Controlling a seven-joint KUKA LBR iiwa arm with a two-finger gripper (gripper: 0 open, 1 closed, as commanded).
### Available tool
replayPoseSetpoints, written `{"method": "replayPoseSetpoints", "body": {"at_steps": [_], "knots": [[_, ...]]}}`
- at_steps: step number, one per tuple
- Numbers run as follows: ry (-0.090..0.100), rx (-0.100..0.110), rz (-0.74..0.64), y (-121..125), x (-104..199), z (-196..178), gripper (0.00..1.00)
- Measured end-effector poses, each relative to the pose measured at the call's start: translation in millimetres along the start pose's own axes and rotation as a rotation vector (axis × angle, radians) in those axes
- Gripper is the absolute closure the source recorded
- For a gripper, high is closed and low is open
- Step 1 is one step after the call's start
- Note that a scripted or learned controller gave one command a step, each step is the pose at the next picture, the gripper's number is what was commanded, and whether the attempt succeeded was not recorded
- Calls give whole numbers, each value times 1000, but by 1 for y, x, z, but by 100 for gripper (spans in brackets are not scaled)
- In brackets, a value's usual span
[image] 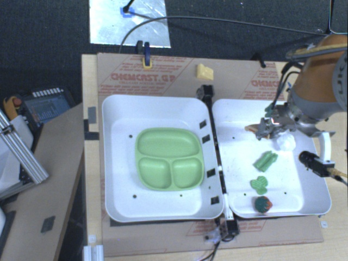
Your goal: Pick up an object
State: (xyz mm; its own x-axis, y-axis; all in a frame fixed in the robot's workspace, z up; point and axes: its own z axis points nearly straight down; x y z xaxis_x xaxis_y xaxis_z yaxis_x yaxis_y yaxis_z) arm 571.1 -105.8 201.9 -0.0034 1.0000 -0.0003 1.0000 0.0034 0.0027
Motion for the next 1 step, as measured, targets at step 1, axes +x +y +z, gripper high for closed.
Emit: {"method": "replayPoseSetpoints", "body": {"at_steps": [1], "knots": [[1, -1, -5, 6, 49, -15, 100]]}}
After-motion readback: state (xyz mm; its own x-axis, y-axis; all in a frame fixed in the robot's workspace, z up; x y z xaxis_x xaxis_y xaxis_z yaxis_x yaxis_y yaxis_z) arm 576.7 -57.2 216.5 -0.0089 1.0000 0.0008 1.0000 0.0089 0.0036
